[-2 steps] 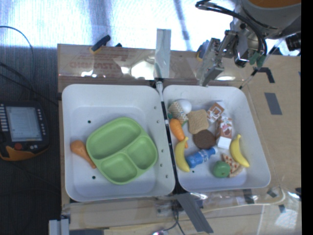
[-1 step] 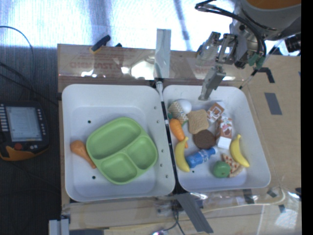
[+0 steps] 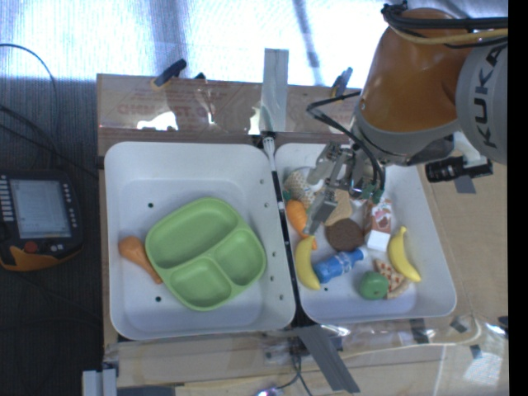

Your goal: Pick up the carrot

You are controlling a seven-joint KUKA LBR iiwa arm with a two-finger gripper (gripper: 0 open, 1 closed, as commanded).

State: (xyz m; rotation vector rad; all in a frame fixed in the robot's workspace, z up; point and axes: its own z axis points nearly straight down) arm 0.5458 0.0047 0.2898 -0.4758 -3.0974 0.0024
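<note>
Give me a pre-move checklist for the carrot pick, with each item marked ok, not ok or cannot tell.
1. Carrot located, in the right bin by the divider: ok.
2. Claw positioned near the carrot, just to its right: ok.
3. Carrot between the claw's fingers: cannot tell.
4. Room around the carrot: not ok; a banana lies just below it and a brown round piece sits close by.
5. Green plate in the left bin, away from the pick: ok.
</note>
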